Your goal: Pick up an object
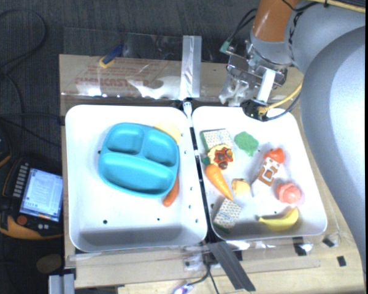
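While the grey arm [331, 60] reached in from the right, its jaws hung above the back edge of the right bin [306, 141], and whether they stood apart or together could not be told. Nothing showed between them. Inside that bin lay a carrot [219, 180], a banana [278, 218], a green piece [246, 143] and a pink round toy [289, 192]. Beside it, the left bin [86, 213] carried a blue divided plate [138, 158] on the tabletop [86, 72].

Grey rounded arm [346, 72], orange band [273, 14] above wrist, pale metal gripper [242, 90] (black and yellow cables trailing).
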### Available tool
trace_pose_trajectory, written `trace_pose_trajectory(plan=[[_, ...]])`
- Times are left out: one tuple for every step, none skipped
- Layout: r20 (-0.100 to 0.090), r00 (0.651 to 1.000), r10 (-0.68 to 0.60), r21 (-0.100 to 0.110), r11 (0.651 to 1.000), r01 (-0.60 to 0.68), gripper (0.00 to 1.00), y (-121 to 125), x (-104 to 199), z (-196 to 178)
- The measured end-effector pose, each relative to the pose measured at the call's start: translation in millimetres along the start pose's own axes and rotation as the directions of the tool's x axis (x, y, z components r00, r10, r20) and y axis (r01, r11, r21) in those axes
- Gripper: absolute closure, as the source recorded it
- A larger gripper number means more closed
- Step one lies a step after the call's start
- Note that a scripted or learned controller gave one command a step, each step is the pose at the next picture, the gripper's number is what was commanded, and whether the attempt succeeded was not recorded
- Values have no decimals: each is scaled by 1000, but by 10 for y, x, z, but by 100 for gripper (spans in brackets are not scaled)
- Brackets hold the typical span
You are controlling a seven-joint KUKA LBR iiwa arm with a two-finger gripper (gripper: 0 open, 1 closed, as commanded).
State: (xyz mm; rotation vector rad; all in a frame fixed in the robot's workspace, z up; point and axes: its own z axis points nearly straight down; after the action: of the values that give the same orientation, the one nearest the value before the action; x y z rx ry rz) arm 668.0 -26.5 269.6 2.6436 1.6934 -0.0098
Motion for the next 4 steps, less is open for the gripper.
trace_pose_trajectory(plan=[[0,911,413,1,911,-413,100,85,-188,-102],[-1,960,278,4,960,-278,100,83,-804,1319],[-4,999,-43,-13,999,43,100,553,-1553,1803],[-7,999,44,0,999,-44,100,285,-1701,1683]])
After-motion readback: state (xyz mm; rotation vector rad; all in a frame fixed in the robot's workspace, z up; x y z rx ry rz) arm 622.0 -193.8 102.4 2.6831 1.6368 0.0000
